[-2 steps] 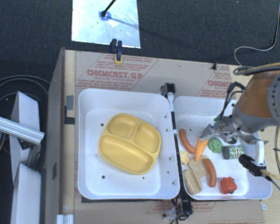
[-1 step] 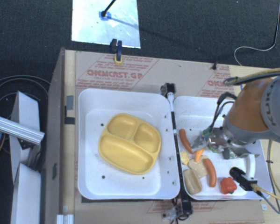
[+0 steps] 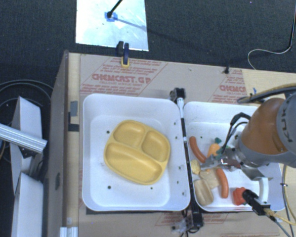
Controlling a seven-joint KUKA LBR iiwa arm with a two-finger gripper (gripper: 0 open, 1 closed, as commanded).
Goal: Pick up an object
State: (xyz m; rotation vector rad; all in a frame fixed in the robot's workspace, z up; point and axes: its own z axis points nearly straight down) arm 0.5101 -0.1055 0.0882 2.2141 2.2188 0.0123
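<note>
From above, the gripper (image 3: 216, 162) is low in the right bin (image 3: 207, 116), right among the toy food: one sausage (image 3: 197, 149) just left of it, another sausage (image 3: 223, 183) just below. Finger spread: can't tell. The yellow tray (image 3: 136, 150) sits in the left bin (image 3: 104, 108).

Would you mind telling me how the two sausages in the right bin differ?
The upper sausage lies close to the divider between the bins, slanting down to the right; the lower sausage lies farther right, nearer upright, just under the hand. The lower one looks thicker. Both are reddish-orange and long.
</note>
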